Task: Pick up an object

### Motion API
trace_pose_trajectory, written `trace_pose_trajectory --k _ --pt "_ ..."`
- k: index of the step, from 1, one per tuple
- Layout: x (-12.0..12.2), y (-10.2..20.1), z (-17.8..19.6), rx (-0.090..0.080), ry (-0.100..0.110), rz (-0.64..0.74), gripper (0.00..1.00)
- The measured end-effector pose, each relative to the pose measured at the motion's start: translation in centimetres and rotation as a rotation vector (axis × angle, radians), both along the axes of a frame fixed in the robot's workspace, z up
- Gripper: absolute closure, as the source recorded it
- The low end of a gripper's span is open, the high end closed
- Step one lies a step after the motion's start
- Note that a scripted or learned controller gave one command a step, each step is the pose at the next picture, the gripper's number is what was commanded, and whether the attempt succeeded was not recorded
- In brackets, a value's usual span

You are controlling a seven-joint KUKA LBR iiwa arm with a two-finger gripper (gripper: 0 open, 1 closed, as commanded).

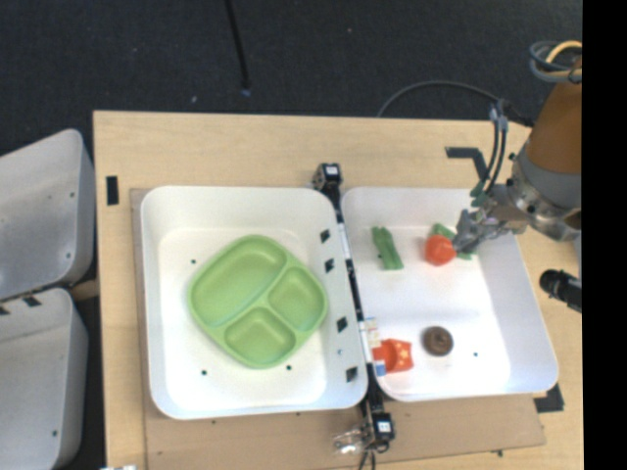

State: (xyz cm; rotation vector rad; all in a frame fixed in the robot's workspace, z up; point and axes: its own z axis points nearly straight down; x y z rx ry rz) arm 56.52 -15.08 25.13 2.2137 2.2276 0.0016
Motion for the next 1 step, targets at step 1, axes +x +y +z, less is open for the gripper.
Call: trace_pose_trajectory --k 1 --pt "1.48 4.51 -0.65 0.0 0.001 0.0 1.0"
